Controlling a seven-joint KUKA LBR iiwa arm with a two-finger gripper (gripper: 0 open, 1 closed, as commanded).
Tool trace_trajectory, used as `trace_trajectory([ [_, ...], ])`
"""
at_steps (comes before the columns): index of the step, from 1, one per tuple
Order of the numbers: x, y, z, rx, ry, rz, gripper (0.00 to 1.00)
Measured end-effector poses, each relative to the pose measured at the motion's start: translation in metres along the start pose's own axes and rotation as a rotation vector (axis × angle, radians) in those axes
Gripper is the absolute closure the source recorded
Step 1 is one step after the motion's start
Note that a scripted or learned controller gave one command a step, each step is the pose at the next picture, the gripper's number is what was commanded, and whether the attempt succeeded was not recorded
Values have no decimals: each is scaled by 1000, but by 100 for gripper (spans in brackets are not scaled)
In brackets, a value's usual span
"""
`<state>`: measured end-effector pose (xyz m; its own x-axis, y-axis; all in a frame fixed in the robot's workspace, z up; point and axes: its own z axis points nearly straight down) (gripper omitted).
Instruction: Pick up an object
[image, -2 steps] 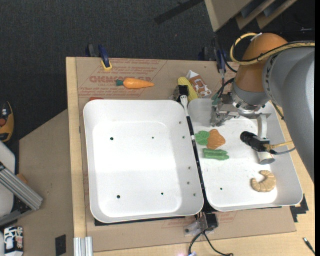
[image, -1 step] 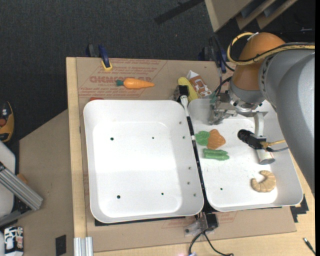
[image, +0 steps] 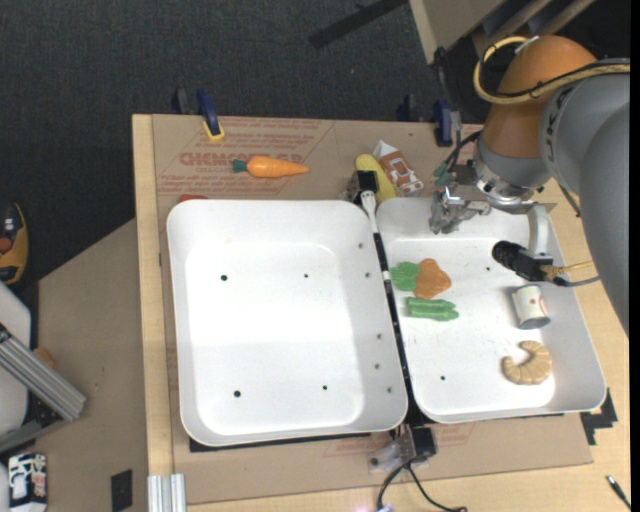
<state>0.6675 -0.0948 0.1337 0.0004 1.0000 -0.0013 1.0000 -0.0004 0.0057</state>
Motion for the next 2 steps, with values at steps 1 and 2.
trace_trajectory([
  [1, 87, -18, -123, -5, 3, -8, 100],
  [2, 212, -65, -164, 1, 5, -12, 100],
])
